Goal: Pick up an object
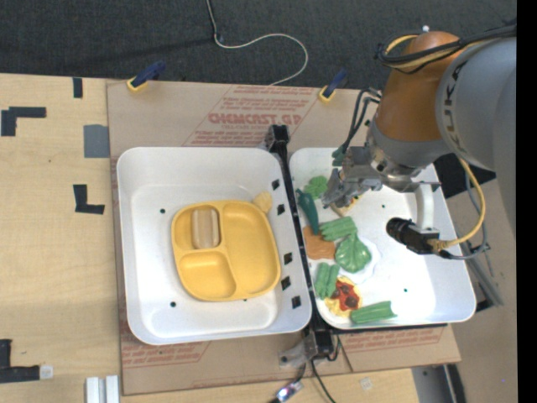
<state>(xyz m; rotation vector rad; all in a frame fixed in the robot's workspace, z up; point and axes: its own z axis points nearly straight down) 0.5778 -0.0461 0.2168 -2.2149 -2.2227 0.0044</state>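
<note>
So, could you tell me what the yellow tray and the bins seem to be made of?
Yellow tray: probably moulded plastic, matte, with smooth rounded compartment walls and even colour. Bins: apparently thin white plastic, slightly glossy, with soft rounded rims and light sheen.

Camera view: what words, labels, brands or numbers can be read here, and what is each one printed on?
"CHEMCAST GP": red print on the brown cardboard sheet under the two white bins, reading roughly so; the letters are blurred.
Lines of smaller red print around that name on the same sheet: too small and blurred to read.
Grey lettering on the arm near its right side: partly cut off, not readable.
</note>
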